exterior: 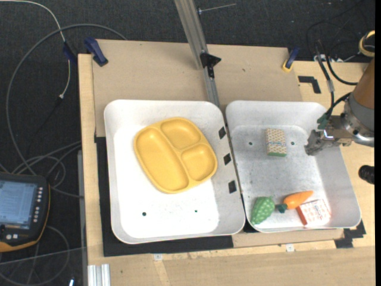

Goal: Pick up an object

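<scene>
A robotics lab: a plywood worktop (155, 70) held by blue clamps (95, 51) stands on dark carpet (36, 88) strewn with loose cables (36, 154), a teach pendant (21, 210) lies at the left, and an aluminium mast (189, 16) rises behind two white bins (119, 219)

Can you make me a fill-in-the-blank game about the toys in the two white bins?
1. The divided plate in the left bin is colored ____.
2. The toy carrot lies in the ____ bin.
3. The green toy lies just to the ____ of the carrot in the picture.
4. The small speckled box sits between the plate and the ____.

Missing words: yellow; right; left; gripper
</scene>
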`<state>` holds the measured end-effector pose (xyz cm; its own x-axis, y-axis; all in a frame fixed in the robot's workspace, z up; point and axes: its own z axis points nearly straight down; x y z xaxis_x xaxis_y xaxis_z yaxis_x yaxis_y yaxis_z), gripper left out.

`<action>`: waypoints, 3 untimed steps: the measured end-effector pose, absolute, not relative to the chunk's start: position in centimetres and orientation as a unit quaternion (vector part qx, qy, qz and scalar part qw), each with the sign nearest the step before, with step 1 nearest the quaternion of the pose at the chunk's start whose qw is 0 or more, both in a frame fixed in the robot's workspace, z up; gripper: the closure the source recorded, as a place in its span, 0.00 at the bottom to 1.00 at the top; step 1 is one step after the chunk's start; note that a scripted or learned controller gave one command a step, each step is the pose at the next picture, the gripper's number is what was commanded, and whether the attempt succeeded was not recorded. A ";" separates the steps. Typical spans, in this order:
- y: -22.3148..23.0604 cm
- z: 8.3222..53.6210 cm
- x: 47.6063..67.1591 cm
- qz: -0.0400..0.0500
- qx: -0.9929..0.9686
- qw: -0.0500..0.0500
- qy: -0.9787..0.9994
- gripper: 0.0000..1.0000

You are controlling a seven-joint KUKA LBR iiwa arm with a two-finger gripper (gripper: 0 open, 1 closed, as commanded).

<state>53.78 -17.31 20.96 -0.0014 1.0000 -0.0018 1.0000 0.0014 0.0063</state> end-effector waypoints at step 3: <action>-0.4 20.7 54.1 0.000 0.705 -0.002 0.709 1.00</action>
<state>54.05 -0.42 20.73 -0.0067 1.0000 0.0038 1.0000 0.0067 -0.0031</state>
